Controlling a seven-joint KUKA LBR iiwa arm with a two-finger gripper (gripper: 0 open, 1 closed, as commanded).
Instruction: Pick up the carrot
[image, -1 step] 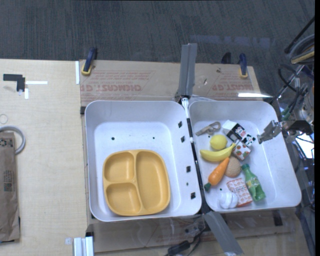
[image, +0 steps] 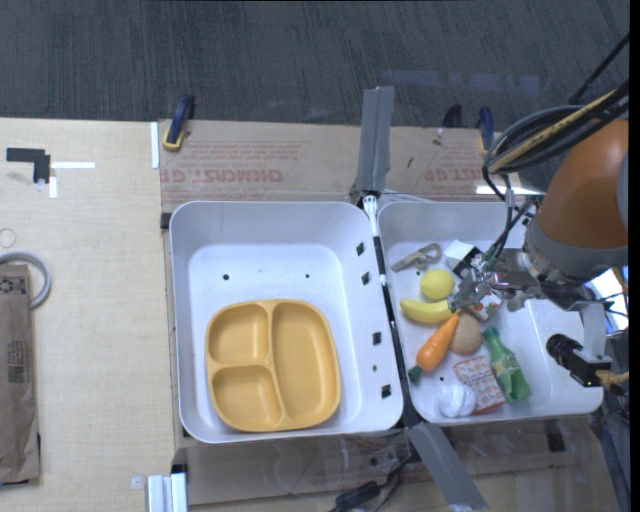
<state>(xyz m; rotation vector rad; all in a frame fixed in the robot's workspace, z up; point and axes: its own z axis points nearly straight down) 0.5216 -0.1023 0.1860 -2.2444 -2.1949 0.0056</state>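
A: What is lying on the bench, by count?

B: Two white bins are sitting side by side: a left bin and a right bin. One yellow divided plate, three compartments, is lying in the left bin toward its near side.

A: And the right bin's contents?

B: One carrot is lying at a slant in the middle, orange, with its green end pointing toward the near-left corner. One banana is lying just above it, touching or nearly so. One lemon is sitting against the banana's far side. One green bottle is lying to the carrot's right. One brownish round item is resting against the carrot's upper end. One white object and one red-and-white packet are lying near the front wall. One metal piece is lying near the far-left corner.

A: The gripper?

B: One gripper is hanging over the right bin, just beyond the carrot's upper end, beside the lemon. How its fingers are standing, I cannot tell. The carrot is lying in the bin, not lifted.
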